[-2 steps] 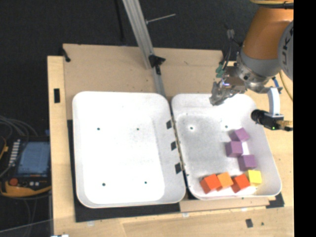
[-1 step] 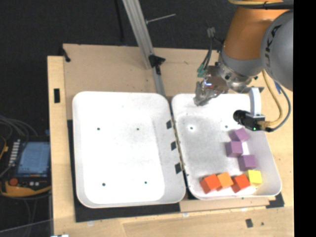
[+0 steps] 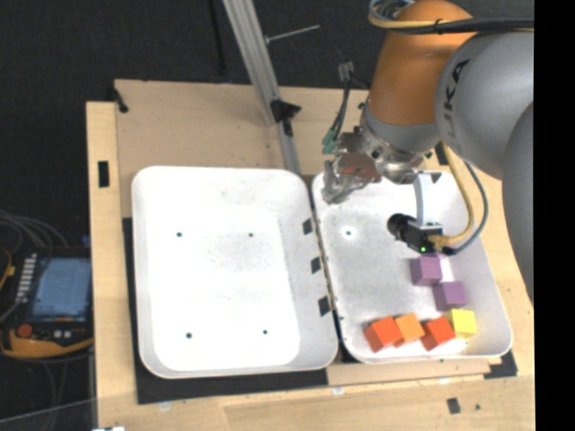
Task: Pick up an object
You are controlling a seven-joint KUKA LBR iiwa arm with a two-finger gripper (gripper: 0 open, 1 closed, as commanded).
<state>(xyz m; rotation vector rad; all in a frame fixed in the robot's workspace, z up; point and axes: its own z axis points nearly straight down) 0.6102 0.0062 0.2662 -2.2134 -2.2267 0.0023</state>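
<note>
**The arm is up by the back of the right bin, and the blocks wait at the front**

The job is to pick up one thing. No block is lifted yet, so I think the arm is at the start of a try.

The claw (image 3: pixel 346 180) hangs over the back left corner of the right bin (image 3: pixel 359 259). It is small and dark in the picture, so I cannot tell if it is grasping, clenched or let go. Nothing can be seen in it.

The blocks are well apart from the claw, down at the front right of the right bin. Two purple blocks (image 3: pixel 428 268) sit near the right wall, one just below the other. A yellow block (image 3: pixel 464 321) lies just under them. Along the front wall sit a red-orange block (image 3: pixel 384 332), an orange block (image 3: pixel 410 327) touching it, and another red-orange block (image 3: pixel 437 331) next to the yellow one.

The left bin (image 3: pixel 225 268) has only a few tiny dark dots on its floor.

For the next move, I think the claw must travel toward the front right and come down over one block. The blocks sit close together and near the walls, so that could be tricky. The top purple block looks the easiest to reach.

Both bins rest on the tabletop (image 3: pixel 180 124).
</note>
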